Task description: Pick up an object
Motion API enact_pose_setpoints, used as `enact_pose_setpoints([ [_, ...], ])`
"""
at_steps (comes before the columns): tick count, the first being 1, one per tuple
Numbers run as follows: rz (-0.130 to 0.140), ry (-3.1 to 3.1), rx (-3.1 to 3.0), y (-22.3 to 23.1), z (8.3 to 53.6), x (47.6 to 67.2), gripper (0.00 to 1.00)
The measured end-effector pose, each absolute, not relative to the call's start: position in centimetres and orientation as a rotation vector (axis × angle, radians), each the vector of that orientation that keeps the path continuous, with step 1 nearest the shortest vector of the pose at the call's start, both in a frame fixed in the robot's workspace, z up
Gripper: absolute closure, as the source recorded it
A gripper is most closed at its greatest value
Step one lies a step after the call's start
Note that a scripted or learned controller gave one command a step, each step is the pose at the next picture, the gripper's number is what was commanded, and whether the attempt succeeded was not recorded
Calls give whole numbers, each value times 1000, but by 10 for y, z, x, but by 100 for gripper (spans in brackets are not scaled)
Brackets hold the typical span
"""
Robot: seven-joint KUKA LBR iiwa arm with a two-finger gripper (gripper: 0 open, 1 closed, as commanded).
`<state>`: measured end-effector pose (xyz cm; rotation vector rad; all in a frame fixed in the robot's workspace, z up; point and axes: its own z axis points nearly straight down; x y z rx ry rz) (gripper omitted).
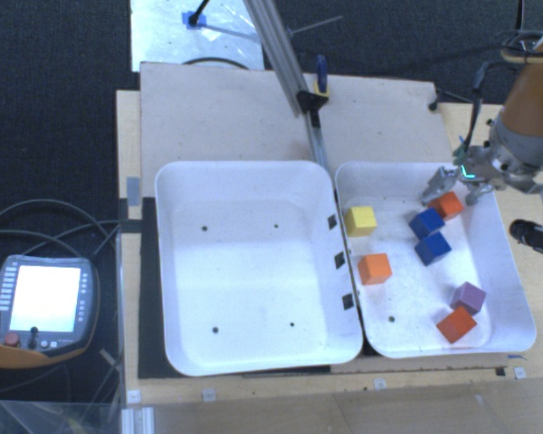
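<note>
**Two white bins, seven blocks in the right one, arm reaching in from the right**

Two shallow white bins sit side by side on a bench, seen from above at a slant. The left bin (pixel 244 260) has bare white floor. The right bin (pixel 502 269) holds seven small blocks. A yellow block (pixel 361 220) lies near the bin's left wall, with an orange block (pixel 375 268) just below it. Two blue blocks (pixel 429 234) sit close together near the middle. A purple block (pixel 469 297) and a red-orange block (pixel 456 324) lie next to each other in the lower right corner.

The grey arm with its orange band enters from the right. Its gripper (pixel 452 191) hangs at the bin's upper right, right at another orange block (pixel 449 205). Whether the fingers are apart or clamped on that block cannot be told from this angle.

A handheld control pendant (pixel 38 310) rests to the left of the bench.
</note>
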<state>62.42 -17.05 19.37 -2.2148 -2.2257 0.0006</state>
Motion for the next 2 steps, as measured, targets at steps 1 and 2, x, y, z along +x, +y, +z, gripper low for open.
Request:
enact_pose_setpoints([
  [1,-1,-2230,-2216,-171,196,625,0],
  [2,2,-2226,-2216,-167,154,622,0],
])
